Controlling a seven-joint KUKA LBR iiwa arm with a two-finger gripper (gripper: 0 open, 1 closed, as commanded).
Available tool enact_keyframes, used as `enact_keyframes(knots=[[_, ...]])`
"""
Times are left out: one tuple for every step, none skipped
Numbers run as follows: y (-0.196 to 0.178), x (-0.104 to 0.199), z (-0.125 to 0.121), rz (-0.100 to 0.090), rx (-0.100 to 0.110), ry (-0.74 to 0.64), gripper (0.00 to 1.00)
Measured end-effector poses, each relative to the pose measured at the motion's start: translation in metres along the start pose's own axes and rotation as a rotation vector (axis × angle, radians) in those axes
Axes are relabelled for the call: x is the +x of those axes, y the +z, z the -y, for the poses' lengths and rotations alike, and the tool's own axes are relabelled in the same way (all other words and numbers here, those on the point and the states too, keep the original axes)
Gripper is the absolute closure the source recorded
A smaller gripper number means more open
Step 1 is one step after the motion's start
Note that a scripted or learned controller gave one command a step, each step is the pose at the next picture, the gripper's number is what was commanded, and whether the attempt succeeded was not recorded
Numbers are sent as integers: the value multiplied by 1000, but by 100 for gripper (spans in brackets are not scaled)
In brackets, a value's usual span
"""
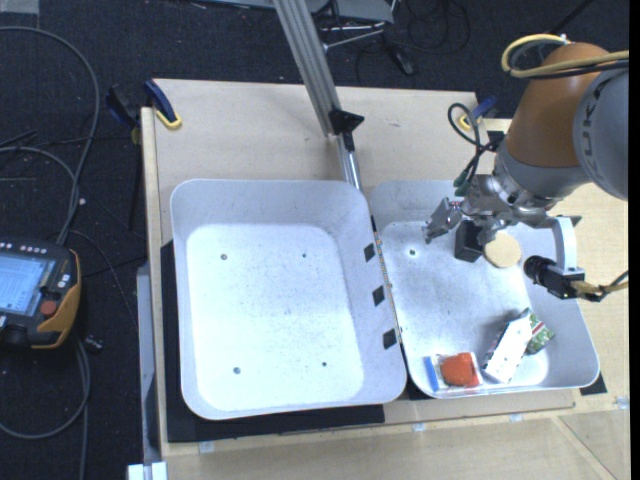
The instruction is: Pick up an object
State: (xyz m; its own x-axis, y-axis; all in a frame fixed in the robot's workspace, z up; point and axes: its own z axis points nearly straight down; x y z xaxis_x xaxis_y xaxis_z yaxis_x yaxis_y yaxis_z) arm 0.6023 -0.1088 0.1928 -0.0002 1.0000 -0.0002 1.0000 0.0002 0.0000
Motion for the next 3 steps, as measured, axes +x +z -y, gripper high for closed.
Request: enact_keyframes(knots=[[-209, -11, 68, 1, -9, 1, 0], [-350, 9, 87, 0, -9, -1, 0], [-281, 175, 75, 0, 4, -8, 0]])
